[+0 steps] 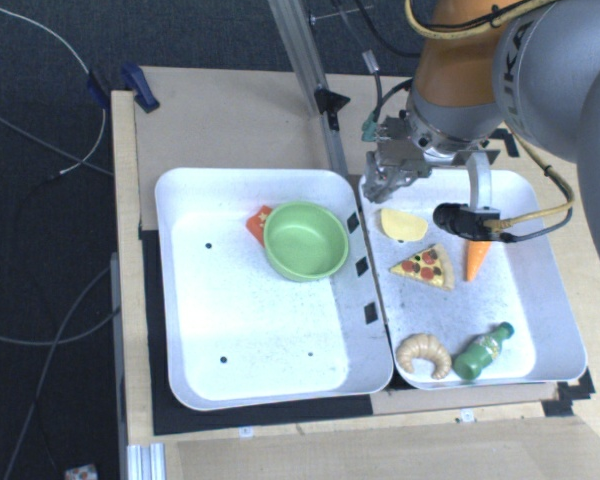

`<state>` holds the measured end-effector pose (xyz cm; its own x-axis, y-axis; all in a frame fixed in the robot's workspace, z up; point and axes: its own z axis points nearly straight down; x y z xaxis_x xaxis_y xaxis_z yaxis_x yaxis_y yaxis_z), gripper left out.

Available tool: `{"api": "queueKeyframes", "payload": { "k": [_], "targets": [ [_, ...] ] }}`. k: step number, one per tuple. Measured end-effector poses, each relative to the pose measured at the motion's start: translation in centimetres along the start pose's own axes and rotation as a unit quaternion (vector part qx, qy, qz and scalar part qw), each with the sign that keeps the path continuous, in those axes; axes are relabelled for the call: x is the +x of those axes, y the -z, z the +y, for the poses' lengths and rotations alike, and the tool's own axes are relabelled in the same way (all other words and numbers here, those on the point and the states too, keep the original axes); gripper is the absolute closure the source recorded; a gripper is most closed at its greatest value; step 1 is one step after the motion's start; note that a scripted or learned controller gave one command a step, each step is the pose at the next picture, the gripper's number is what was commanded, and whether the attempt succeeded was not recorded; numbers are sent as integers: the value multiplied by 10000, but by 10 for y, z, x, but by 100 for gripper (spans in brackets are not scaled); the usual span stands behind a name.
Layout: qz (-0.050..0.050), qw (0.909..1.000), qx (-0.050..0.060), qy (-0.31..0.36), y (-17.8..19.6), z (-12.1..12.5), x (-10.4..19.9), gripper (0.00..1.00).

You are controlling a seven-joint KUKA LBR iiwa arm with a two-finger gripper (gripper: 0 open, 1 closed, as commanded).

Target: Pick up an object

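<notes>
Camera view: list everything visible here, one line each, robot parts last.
left bin: 1, white, left half of bench
right bin: 1, white, beside it
bowl: 1, green, left bin, upper right
red item: 1, red-orange, partly hidden behind the bowl
yellow piece: 1, right bin, top
pizza slice: 1, right bin, centre
carrot: 1, orange, right of pizza
croissant: 1, tan, near edge
bottle: 1, green, beside croissant
arm: 1, grey and orange, from right
gripper: 1, above the yellow piece

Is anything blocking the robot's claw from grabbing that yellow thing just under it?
Nothing visible does. The gripper hangs at the right bin's upper left corner, just above the yellow piece. The pizza slice and carrot lie beside it, apart.
</notes>
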<state>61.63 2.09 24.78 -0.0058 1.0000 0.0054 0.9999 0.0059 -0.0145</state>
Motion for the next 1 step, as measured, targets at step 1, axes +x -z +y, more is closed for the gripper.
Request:
{"api": "queueKeyframes", "payload": {
  "k": [1],
  "targets": [
    [-7, 10000, 7, -3, -17, -7, 53, 100]
  ]
}}
